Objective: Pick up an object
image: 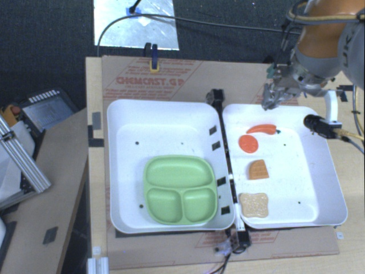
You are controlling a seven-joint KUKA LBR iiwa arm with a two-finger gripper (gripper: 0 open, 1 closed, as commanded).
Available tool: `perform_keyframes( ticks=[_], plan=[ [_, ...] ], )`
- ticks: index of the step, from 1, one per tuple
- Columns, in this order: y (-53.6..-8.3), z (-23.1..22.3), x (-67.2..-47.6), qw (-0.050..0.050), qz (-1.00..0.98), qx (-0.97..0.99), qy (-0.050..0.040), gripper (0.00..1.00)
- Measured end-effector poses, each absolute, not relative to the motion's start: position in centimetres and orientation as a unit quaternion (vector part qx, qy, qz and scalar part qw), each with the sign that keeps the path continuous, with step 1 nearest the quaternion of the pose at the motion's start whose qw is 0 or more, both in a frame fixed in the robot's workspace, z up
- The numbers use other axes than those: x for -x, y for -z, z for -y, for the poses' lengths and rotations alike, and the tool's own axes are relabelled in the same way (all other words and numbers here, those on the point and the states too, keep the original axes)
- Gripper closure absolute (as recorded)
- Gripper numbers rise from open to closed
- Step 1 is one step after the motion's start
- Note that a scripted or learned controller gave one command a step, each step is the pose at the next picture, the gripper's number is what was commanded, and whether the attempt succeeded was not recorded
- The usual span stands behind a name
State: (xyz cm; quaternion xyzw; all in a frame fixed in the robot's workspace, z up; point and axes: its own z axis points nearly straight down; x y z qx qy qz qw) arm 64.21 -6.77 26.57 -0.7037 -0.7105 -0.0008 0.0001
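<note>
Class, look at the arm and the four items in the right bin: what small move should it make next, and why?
Probably move the gripper forward and down toward the orange chili-shaped piece. The gripper hangs over the right bin's far rim, and that piece lies nearest it.

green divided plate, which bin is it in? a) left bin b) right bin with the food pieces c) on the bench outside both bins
a: the green divided plate lies in the left bin, while the orange round slice and the other food pieces lie in the right bin.
</note>
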Motion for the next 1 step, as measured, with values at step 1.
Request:
perform_keyframes(
  ticks=[1],
  plan=[
    [-26.67,1.05,-64.29,0.000,0.710,0.704,0.0008,1.00]
  ],
)
